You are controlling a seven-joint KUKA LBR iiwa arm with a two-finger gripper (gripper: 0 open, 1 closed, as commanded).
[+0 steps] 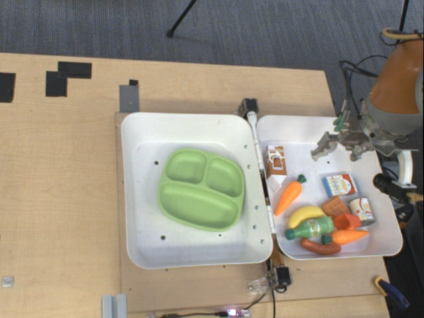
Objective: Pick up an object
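The right bin (298, 134) holds several toy foods. Among them are a brown-and-white carton (275, 159), a carrot (288, 196), a blue-and-white box (338, 185), a banana (304, 215), a green bottle (312, 228), a red sausage (318, 246) and a small can (362, 211). My gripper (340, 148) hangs over the bin's far right part, above bare bin floor and just beyond the blue-and-white box. Its fingers (324, 145) are spread open with nothing between them.
The left bin (142, 177) bears a green divided plate (201, 189). A raised divider (260, 171) runs between the two bins. Black cables (351, 75) trail behind the arm at the right. Grey brackets stand at the bench's back edge.
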